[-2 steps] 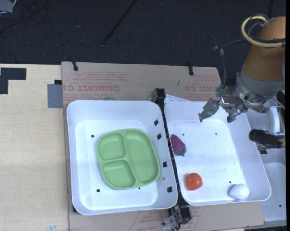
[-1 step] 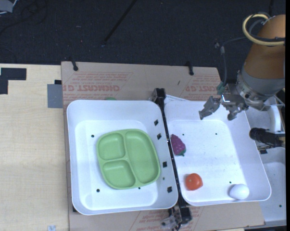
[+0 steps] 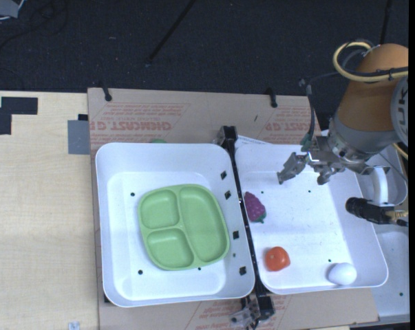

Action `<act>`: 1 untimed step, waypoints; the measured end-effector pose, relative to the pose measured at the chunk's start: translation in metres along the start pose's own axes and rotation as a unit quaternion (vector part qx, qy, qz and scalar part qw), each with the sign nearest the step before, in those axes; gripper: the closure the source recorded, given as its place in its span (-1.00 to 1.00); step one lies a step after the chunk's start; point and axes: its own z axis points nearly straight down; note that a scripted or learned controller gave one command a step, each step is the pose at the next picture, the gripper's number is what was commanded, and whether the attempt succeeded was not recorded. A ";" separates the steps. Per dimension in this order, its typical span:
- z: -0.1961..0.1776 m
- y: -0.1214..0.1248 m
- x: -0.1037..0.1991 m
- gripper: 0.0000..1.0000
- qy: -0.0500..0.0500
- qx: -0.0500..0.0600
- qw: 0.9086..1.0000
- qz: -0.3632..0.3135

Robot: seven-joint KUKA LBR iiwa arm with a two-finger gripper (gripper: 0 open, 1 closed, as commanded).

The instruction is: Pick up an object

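My gripper [image 3: 305, 171] hangs with fingers spread and empty over the right bin [image 3: 372, 253]. From the bin's divider wall, the purple grape bunch [image 3: 254, 207] lies just beside; I'd lower squarely and straddle it. The cardboard lettering [image 3: 131, 124] reads upside-down, illegible to me.

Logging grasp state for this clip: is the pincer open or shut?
Open. The pincer hangs above the right bin, its two fingers spread apart with nothing between them.
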 end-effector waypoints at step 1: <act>0.064 0.003 0.000 -1.00 0.000 0.001 1.000 0.000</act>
